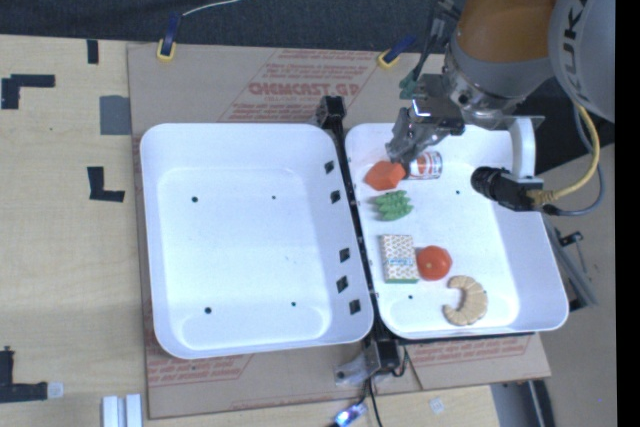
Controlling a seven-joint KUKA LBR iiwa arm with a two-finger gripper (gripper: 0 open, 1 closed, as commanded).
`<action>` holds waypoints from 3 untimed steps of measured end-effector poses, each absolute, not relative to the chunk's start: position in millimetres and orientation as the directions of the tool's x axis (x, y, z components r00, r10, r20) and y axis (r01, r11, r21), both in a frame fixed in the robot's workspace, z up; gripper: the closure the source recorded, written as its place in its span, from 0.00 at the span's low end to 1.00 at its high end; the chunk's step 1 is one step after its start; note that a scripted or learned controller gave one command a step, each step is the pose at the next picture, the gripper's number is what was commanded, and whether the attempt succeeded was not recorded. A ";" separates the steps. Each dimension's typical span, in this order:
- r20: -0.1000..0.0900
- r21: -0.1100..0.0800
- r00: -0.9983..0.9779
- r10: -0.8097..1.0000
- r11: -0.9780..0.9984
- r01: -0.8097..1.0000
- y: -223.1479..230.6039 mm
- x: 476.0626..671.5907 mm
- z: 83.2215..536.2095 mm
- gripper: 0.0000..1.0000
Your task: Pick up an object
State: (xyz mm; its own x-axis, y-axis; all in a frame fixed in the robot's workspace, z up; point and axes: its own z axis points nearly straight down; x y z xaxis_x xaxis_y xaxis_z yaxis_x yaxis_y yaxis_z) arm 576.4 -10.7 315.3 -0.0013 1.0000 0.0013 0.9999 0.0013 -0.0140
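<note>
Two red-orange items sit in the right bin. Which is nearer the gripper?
The orange-red piece by the divider, just below the gripper and above the green item. The round red tomato lies farther down, beside the box.

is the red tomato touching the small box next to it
Touching. The camera view shows the tomato pressed against the right edge of the box, with no white bin floor between them.

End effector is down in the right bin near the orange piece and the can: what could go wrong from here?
1. The end effector sits between the orange piece and the small can, which lie close together; it may nudge one while closing on the other.
2. The orange piece lies near the right bin's inner wall, so it may get pushed against it.
</note>
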 end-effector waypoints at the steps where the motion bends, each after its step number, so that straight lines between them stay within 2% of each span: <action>1: 0.001 -0.003 -0.007 1.000 0.007 1.000 55.0 551.9 329.6 1.00; 2: 0.003 0.000 -0.011 1.000 0.011 1.000 114.7 483.2 370.8 1.00; 3: 0.002 0.016 0.002 1.000 -0.002 1.000 61.2 484.2 511.0 1.00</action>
